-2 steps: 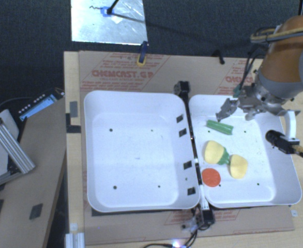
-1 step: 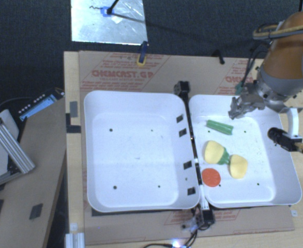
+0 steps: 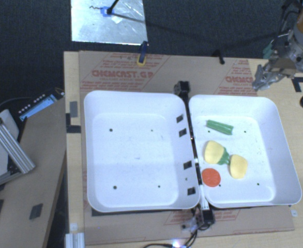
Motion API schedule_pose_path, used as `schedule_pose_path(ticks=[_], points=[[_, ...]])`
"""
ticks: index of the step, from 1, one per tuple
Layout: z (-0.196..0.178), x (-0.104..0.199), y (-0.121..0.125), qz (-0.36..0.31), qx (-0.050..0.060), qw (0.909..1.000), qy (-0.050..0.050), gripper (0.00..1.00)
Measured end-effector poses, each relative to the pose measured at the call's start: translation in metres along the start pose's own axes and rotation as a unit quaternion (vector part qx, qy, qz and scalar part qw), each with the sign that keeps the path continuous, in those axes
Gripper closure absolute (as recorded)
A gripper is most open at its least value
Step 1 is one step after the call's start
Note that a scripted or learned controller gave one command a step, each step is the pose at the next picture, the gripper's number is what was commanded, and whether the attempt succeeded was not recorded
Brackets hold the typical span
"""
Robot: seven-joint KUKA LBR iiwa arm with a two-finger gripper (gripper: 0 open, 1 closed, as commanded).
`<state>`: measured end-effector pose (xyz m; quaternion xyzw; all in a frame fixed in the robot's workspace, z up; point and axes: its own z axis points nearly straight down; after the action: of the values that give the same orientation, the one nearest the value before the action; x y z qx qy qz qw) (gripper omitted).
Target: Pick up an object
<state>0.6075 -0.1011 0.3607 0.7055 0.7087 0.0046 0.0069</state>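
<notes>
Nearest you, at the bottom edge, a clump of wires (image 3: 195, 225) sits below the seam where the two bins meet. The left bin (image 3: 97, 112) and the right bin (image 3: 281, 138) lie side by side on a brown board (image 3: 156, 66), joined by a row of black clips (image 3: 185, 149).

In the right bin, look toward 7 o'clock for an orange disc (image 3: 211, 177). Just above it lies a yellow piece (image 3: 213, 151), and toward 3 o'clock from that a second yellow piece (image 3: 238, 166); a green stem (image 3: 224, 158) links the two. A green bar (image 3: 220, 126) lies tilted at 12 o'clock from them, apart from the rest.

The board carries red print, "CHEMCAST G P" at its upper left; the print at its upper right is partly hidden.

The gripper (image 3: 260, 80) hangs outside the right bin, off its 1 o'clock corner, over the board, well apart from every piece. You cannot tell how it is set; it is too small and blurred.
</notes>
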Motion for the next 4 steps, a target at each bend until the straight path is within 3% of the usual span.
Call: schedule_pose_path(ticks=[1, 2, 4], points=[[-0.048, 0.021, 0.06, -0.002, 0.002, 1.0, 0.001, 1.0], [-0.058, 0.049, 0.063, -0.001, 0.006, 1.0, 0.002, 1.0], [-0.132, 0.11, 0.064, -0.001, 0.005, 1.0, 0.002, 1.0]])
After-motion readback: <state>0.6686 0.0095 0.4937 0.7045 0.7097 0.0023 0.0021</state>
